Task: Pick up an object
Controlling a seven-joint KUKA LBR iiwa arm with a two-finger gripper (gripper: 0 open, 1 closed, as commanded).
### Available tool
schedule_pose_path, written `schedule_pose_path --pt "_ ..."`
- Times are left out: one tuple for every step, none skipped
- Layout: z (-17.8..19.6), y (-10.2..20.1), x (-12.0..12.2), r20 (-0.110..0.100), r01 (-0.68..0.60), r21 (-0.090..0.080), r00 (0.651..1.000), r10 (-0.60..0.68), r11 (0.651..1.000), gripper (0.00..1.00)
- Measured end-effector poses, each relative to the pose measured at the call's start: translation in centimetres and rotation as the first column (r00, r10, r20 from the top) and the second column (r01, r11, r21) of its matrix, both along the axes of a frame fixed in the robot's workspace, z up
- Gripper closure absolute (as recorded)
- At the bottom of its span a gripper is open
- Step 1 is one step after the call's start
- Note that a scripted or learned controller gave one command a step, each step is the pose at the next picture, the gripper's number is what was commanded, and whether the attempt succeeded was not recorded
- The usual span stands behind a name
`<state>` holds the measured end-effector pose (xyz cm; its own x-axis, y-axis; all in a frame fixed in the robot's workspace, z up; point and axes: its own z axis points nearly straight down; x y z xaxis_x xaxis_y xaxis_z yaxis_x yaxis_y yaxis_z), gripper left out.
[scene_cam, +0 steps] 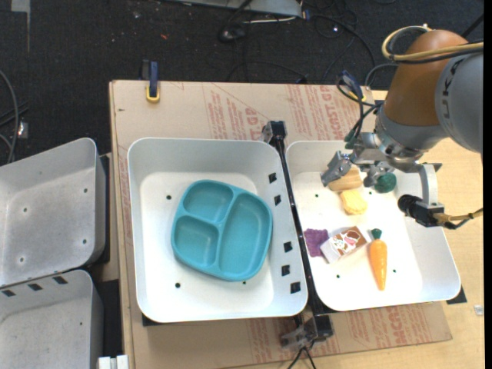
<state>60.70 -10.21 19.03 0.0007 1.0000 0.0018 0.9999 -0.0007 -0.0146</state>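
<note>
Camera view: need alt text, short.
The grey arm's hand is low over a pale yellow lumpy toy at the back of the right white bin, which also has a purple scrap, a small printed carton and an orange toy carrot. The left white bin holds a teal divided plate.

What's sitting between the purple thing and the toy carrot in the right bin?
In the camera view, a small white and red packet lies between the purple piece and the orange carrot.
</note>
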Motion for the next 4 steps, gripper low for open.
schedule_pose_path --pt "0.9 0.0 0.3 0.014 -0.002 -0.002 1.0 0.002 1.0 0.0" --pt "-3.5 -0.7 0.3 0.015 0.0 -0.003 1.0 0.0 1.0 0.0" --pt "-9.3 -0.7 0.8 0.024 -0.001 -0.004 1.0 0.001 1.0 0.0" --pt "-9.2 -0.7 1.3 0.03 -0.003 -0.005 1.0 0.003 1.0 0.0"
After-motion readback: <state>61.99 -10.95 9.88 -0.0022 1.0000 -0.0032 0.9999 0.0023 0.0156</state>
